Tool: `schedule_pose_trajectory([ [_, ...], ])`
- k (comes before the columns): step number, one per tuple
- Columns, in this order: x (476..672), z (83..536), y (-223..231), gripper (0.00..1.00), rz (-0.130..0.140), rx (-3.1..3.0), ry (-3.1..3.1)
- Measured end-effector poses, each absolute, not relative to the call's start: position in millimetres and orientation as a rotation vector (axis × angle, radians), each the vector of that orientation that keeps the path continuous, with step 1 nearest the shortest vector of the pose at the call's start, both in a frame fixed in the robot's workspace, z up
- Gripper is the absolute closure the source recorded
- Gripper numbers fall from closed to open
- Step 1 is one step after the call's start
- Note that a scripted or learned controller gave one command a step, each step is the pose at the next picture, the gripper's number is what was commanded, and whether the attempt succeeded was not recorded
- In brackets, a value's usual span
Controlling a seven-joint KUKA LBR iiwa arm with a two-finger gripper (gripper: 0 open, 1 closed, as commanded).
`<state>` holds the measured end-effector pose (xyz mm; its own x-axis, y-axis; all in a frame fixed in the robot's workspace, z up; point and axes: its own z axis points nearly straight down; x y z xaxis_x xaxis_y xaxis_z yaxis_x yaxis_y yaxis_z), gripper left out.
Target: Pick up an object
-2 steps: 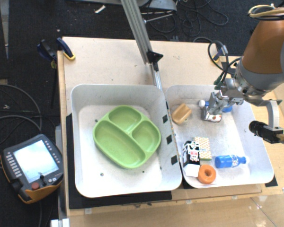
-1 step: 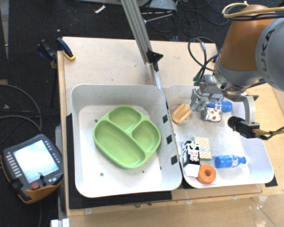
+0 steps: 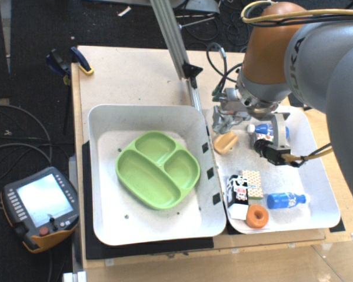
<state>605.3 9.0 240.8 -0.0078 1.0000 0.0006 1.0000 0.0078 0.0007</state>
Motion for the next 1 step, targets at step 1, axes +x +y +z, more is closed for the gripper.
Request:
schedule_pose_trajectory([
  [1,626.4,248.6,57.4,1.0,0.005,2.212,2.23],
])
